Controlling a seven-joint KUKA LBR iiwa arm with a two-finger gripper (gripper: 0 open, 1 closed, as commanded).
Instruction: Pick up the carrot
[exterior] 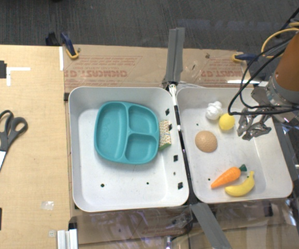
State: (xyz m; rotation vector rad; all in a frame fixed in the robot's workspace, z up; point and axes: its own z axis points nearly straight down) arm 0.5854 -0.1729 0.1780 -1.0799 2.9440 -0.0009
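The carrot (226, 177) lay at lower right, touching the banana (241, 185), untouched; the gripper (253, 127) hung above-right, seemingly released and grasping nothing, likely pre-approach.

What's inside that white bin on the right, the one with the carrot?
The right bin holds the carrot beside a banana, a brown egg-shaped thing, a lemon and a small white object. The gripper hides the floor beneath it.
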